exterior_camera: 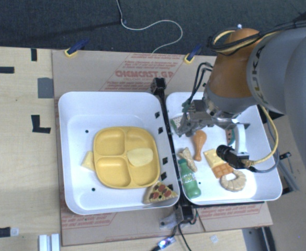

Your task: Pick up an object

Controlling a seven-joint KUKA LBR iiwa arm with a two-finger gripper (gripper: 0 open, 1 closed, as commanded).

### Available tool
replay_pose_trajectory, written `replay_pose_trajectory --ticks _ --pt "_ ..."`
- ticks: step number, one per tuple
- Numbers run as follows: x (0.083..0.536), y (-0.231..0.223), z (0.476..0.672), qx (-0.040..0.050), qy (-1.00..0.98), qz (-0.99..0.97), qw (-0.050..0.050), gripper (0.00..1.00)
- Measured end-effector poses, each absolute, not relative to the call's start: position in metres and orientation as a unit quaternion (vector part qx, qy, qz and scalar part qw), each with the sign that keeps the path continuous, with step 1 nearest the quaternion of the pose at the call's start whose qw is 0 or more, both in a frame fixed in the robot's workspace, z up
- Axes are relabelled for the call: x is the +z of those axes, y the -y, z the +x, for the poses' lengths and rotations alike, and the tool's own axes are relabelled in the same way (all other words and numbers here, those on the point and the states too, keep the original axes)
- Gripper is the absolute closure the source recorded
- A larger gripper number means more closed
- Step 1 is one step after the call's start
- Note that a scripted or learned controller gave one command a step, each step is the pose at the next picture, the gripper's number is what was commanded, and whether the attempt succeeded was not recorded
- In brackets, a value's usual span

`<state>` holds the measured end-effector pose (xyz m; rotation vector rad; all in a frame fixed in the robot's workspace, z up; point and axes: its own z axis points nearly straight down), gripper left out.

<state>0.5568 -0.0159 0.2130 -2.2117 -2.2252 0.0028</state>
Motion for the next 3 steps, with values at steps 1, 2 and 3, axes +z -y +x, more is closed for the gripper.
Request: replay_pose_trajectory --ticks 1,2,3 --pt "0.210 -0.044 0.547 0.0007 0.710 -0.704 0.002 1.00" --pt "0.231 -0.084 0.528 0.0000 0.709 -0.705 0.001 1.00" --pt "0.219 -0.092 0.530 0.0021 0.708 -0.706 0.001 1.00"
